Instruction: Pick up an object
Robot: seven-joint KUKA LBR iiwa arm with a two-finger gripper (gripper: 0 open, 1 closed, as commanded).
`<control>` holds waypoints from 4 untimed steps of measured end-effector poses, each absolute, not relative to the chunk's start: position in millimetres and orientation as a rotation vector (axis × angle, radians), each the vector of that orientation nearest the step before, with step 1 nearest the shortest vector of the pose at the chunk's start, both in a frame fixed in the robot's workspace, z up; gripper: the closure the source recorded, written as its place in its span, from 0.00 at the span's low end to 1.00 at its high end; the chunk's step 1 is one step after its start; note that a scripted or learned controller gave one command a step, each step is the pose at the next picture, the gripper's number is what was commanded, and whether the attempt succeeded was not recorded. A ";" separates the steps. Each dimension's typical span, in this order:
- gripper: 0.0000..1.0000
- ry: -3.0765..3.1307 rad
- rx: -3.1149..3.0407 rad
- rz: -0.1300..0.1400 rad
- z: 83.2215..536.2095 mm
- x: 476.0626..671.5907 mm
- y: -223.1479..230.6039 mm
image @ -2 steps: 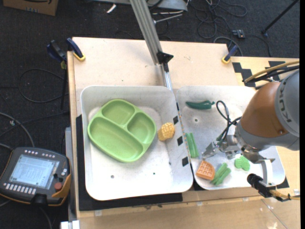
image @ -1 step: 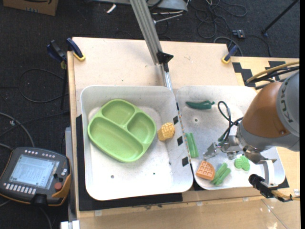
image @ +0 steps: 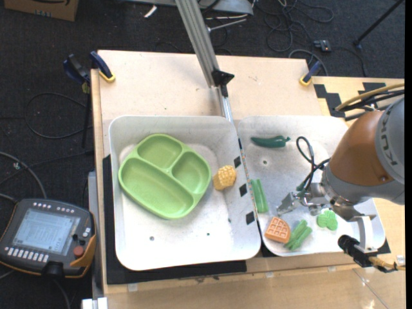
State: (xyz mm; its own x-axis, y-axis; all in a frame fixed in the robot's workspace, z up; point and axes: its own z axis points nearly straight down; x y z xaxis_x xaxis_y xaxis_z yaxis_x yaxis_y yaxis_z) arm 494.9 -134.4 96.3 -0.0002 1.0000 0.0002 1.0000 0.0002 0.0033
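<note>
My gripper (image: pixel 291 202) hangs low over the right bin (image: pixel 335 129), near its middle, with the orange-banded wrist behind it to the right. Just below it lie an orange waffle piece (image: pixel 277 229) and a green pod (image: pixel 298 235). A green leafy toy (image: pixel 327 221) sits to its right and partly under the wrist. A green stick (image: pixel 259 195) lies to its left by the bin wall. A dark green pepper (image: pixel 270 141) rests at the bin's far side. I see nothing held in the gripper.
The left bin (image: pixel 129 237) holds a green divided plate (image: pixel 164 174) and a yellow corn piece (image: pixel 224 177) beside the shared wall. A metal pole (image: pixel 199 37) slants over the bench's back. A black cable (image: pixel 305 150) loops near the wrist.
</note>
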 end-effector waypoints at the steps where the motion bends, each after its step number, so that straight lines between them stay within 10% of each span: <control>1: 0.00 2.214 2.223 0.000 96.2 494.0 -187.8; 4: 0.00 2.218 2.220 0.003 96.7 494.9 -212.4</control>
